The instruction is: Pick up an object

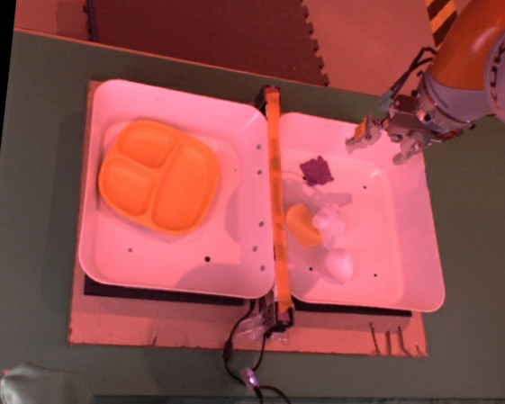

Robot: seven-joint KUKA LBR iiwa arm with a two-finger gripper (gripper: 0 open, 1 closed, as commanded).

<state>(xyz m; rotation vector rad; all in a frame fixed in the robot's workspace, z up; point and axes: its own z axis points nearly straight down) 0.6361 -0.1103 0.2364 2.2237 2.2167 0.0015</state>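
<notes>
The right bin (410,251) holds a small purple lump (316,169) near its far left. Closer to the divider lie an orange rounded piece (302,224), a white crumpled piece (330,221) touching it, and a white egg-like piece (339,266) below them. My gripper (382,146) hangs over the far edge of the right bin, up and to the right of the purple lump. Its two fingers (357,141) stand spread apart, open, with nothing between them.
An orange divided plate (159,175) lies in the left bin (227,266). An orange strip (274,208) runs between the bins. A dark foam mat (201,19) lies beyond the bench. Cables (252,369) trail off the front of the cardboard base.
</notes>
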